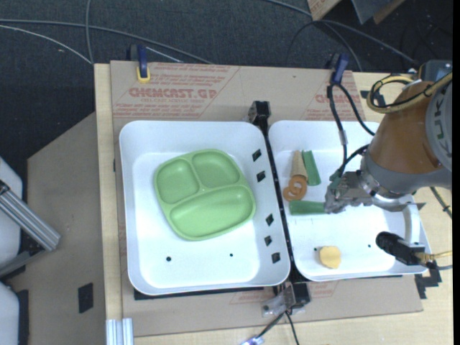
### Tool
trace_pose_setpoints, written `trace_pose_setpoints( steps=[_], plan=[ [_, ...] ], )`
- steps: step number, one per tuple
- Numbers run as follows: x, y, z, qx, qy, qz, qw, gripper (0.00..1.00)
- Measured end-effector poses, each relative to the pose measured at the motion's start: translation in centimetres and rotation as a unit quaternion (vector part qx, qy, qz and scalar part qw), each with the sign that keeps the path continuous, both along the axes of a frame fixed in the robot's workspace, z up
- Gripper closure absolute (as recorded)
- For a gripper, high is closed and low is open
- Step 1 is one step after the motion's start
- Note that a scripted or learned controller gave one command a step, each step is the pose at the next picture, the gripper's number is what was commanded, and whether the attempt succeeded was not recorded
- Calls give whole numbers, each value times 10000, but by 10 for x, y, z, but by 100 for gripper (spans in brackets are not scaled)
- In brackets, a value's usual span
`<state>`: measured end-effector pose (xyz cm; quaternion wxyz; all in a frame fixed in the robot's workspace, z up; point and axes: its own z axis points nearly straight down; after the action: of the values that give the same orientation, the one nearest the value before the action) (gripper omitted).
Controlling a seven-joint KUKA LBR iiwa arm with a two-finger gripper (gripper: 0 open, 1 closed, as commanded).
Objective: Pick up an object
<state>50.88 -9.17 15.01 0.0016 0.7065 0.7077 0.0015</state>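
Observation:
My gripper (336, 201) is low in the right bin (359, 268), near its middle. Its tip is right at the right end of a flat green piece (305, 208), which lies across the bin floor. Left of the gripper lie a brown ring (295, 190), a tan stick (298, 164) and a green stick (310, 167) side by side. A small yellow lump (329, 256) sits near the bin's front edge. I see nothing lifted off the floor.
The left bin (144, 264) holds a light green divided plate (205, 194). A black divider rail (272, 192) runs between the two bins. Cables hang over the back of the right bin (341, 113).

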Motion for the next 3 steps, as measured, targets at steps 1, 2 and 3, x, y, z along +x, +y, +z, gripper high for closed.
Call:
trace_pose_setpoints(
  steps=[1, 2, 3],
  plan=[
    [5, 4, 44, 0, -2, 0, 10000, 100],
    [7, -7, 100, -6, -15, -7, 10000, 100],
    [28, 50, 104, 11, 8, 30, 10000, 100]
  ],
)
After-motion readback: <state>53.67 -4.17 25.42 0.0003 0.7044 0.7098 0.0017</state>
